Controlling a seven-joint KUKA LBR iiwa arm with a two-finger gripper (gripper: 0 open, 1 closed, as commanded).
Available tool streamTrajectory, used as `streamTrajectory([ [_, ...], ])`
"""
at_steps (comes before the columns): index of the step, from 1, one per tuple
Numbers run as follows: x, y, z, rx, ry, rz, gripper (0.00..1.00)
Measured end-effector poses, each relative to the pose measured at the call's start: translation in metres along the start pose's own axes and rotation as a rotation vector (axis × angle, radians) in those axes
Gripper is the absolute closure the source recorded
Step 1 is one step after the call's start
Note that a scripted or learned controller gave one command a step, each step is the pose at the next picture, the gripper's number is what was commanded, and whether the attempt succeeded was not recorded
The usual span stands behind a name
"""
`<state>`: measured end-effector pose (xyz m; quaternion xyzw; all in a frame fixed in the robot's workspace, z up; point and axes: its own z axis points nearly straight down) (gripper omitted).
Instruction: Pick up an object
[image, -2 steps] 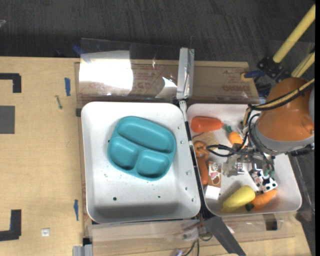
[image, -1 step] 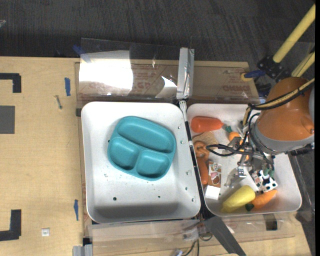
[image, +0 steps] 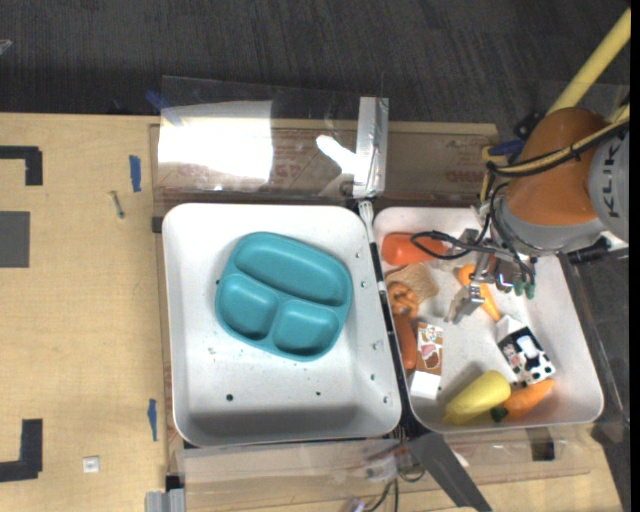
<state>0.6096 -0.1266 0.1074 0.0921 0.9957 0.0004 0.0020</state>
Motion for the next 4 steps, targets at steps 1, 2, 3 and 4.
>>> streamTrajectory([
  [1,-0.017,-0.005,0.019,0.0,-0.005,0.131,0.0],
  [2,-0.02,-0.004,0.005,-0.001,-0.018,0.129,1.0],
  [3,-0.02,-0.004,0.006,-0.001,-0.017,0.129,0.0],
  [4,0.052,-0.062,0.019,0.002,-0.004,0.194,0.0],
])
